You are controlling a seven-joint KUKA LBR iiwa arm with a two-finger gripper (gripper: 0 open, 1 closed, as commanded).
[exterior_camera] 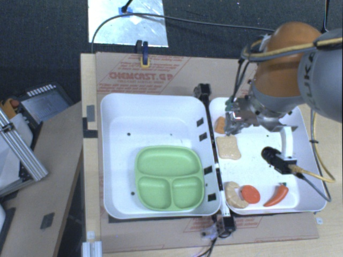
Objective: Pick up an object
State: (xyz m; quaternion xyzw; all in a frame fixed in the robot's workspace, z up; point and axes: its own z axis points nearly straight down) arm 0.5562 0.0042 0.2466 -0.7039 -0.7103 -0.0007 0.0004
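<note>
The tool [234,121] hangs just beside a small orange food piece [220,125], probably lining up a grab; its spread cannot be told.

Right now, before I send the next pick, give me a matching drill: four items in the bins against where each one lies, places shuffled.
Things
1. green divided plate
2. tan bread slice
3. red pepper
4. round orange-red piece

Places
A. right bin, front, nearest its outer side
B. left bin
C. right bin, front, between the pepper and a pale piece
D. right bin, mid-length, by the side next to the left bin

Pairs: 1-B, 2-D, 3-A, 4-C
</note>
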